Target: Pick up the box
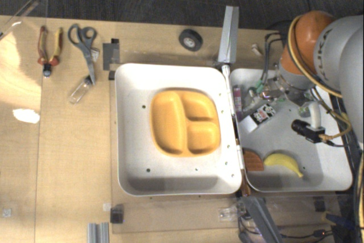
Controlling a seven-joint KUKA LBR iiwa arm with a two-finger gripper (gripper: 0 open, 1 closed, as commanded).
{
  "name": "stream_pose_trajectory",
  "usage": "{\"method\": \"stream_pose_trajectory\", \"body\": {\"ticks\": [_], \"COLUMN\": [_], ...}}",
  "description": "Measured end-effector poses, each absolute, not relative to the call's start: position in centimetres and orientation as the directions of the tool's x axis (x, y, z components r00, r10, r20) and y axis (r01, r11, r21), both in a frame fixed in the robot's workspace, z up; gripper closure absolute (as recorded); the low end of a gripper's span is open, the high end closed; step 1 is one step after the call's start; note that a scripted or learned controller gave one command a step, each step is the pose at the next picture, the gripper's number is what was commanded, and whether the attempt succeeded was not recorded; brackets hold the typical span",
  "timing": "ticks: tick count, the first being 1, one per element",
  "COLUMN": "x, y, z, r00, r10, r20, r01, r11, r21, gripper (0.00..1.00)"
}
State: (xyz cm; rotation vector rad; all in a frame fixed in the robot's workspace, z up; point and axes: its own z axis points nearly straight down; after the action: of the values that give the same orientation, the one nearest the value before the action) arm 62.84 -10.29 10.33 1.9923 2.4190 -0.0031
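In right bin [335, 179], upper-left corner: gripper [267, 101] low over clutter, box [262, 114] touching just below it, long axis slanted up-right. Cannot tell grip state. Banana [284, 163] near front wall, well apart.

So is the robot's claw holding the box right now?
Gripper: down in the right bin by the box; whether it is open, closed or holding the box cannot be told.
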Motion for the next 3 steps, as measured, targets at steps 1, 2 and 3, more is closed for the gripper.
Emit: {"method": "stream_pose_trajectory", "body": {"ticks": [1,2,3], "x": [65.5,65.9,59.9], "y": [-11.0,-11.9,-4.0], "z": [9.0,10.2,18.7], "r00": [-0.263,-0.266,-0.449], "r10": [0.965,0.964,0.893], "r20": [0.015,-0.011,-0.003], "r01": [0.962,0.963,0.893], "r11": [0.264,0.265,0.449], "r21": [-0.065,-0.042,0.008], "gripper": [0.0,1.0,1.0]}}
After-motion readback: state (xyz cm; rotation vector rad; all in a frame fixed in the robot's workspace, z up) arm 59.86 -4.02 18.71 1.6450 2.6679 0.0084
